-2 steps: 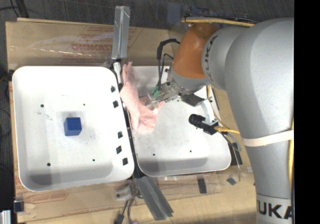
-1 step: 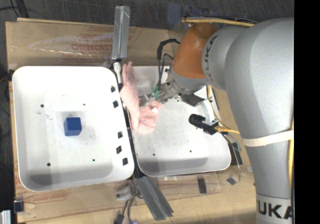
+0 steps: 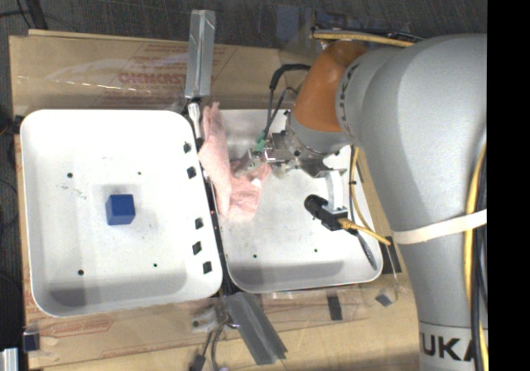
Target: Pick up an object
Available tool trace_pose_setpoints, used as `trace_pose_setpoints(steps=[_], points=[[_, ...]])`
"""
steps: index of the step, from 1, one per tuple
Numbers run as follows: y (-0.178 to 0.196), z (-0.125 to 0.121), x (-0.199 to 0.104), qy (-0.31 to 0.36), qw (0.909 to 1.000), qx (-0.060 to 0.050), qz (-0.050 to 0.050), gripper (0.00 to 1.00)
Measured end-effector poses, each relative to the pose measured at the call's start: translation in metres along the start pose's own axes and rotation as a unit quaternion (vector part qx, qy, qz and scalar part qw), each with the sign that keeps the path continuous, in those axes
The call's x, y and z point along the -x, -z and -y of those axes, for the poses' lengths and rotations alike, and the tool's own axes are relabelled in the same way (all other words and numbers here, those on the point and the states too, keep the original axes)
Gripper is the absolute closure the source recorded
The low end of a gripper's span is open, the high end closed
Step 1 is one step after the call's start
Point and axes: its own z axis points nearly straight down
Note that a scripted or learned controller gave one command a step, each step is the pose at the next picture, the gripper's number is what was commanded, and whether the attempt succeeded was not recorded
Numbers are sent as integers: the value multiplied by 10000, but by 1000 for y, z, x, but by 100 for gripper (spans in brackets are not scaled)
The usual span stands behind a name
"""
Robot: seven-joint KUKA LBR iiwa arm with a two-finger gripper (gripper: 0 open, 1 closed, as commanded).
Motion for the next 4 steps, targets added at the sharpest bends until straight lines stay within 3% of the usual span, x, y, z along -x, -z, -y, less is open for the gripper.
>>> trace_pose_setpoints(steps=[1, 2, 3, 4], points=[[2, -45, -12, 1264, 9920, 12, 0, 0], [75, -25, 57, 1030, 9947, 5, -3, 0], [-1, -16, -4, 1159, 9933, -15, -6, 0], [-1, -17, -20, 1840, 9829, -22, -13, 0]])
